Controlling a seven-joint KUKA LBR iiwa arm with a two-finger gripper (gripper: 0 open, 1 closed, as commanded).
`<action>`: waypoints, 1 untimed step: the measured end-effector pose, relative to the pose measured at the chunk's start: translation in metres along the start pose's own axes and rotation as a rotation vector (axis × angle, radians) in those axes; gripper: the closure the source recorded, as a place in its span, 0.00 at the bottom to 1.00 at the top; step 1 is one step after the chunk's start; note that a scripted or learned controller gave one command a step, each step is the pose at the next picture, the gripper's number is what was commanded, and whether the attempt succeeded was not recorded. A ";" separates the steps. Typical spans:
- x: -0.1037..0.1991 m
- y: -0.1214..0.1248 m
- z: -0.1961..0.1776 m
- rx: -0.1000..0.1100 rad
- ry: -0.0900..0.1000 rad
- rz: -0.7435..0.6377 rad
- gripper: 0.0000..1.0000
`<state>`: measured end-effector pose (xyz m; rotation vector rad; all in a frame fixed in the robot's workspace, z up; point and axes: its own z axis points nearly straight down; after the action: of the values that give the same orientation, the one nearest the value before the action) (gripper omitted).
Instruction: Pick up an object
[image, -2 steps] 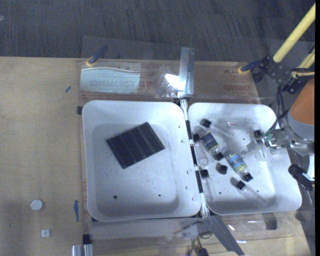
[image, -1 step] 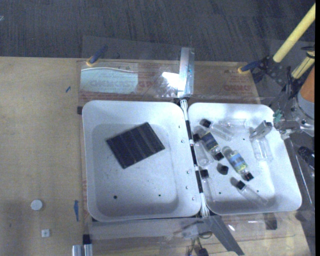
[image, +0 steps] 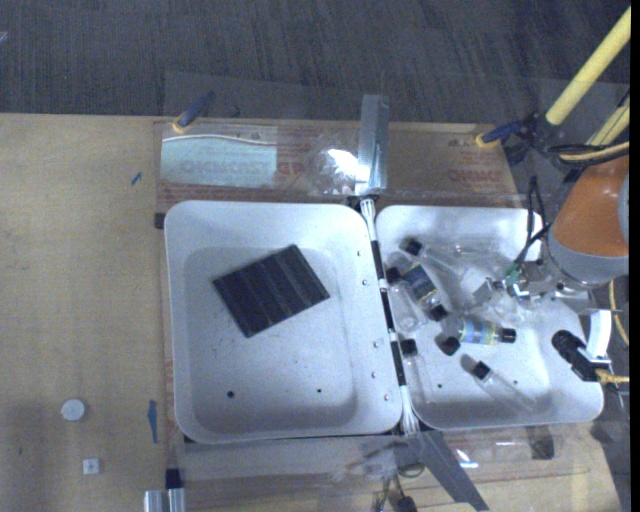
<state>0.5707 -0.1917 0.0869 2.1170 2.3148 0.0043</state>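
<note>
Fingers first: honestly can't tell if the gripper (image: 522, 283) is open or closed, it's a dark tangle hanging over the right bin (image: 570, 400) near its far right side. Right beside it sit a bunch of small clear bottles (image: 440, 290) with dark caps, jumbled close together, one with a blue label (image: 478, 333). More caps lie scattered nearby. Over in the left bin (image: 200, 380) a dark ribbed flat pad (image: 271, 290) lies alone, turned at an angle.

Grey arm (image: 600, 262) with orange band, thin black cables, end effector (image: 520, 285) possibly metallic, blurred
</note>
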 end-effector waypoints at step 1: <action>0.000 0.002 -0.012 -0.005 0.000 0.001 1.00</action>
<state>0.5723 -0.1918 0.0987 2.1157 2.3108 0.0103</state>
